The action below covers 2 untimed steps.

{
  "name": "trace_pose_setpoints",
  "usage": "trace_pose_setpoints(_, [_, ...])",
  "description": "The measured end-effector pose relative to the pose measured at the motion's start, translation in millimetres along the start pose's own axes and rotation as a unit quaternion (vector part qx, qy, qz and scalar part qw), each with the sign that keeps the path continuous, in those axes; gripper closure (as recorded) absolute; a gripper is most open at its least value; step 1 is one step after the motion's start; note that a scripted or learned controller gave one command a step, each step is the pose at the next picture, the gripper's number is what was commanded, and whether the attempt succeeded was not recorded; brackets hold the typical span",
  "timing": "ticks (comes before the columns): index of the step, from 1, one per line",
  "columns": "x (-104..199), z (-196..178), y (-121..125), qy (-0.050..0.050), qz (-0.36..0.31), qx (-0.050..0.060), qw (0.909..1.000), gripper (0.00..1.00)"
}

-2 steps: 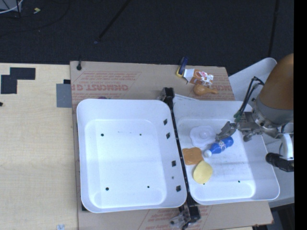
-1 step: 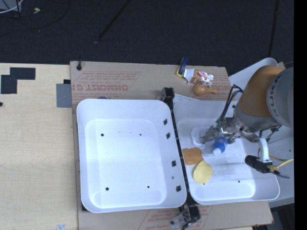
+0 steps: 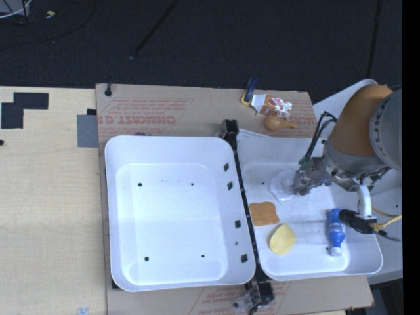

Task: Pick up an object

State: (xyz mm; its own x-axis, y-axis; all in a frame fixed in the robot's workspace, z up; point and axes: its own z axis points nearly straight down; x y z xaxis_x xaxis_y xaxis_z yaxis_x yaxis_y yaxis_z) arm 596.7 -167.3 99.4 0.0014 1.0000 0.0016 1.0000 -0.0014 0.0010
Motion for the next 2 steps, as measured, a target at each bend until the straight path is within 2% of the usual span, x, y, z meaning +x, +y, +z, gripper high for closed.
trace_pose_setpoints(1, [-24.6, -109.2, 30.4, -0.003, -0.002, -0.006, 1.0000, 1.00])
trace_pose_setpoints(2, [-19.3, -231.5, -45.8, -0.002, 0.001, -0.004, 1.0000, 1.00])
